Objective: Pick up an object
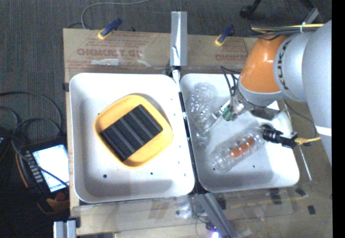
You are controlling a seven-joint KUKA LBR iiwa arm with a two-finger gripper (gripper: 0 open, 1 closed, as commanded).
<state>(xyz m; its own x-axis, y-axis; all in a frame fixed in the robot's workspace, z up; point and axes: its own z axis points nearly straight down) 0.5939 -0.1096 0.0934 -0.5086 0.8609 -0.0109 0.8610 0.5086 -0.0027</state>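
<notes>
Grey arm, with its orange band, rises closest to the lens over the right bin's far right corner. Below the band the pincer hangs over the middle of that bin's far half; whether it is apart or together cannot be told, and nothing is seen clamped in it. A clear bottle with orange inside lies on its side near the bin's centre, just nearward of the pincer and apart from it. A crumpled clear bottle lies along the bin's left wall, beside the pincer. The left bin holds a yellow tray with a black ridged insert.
</notes>
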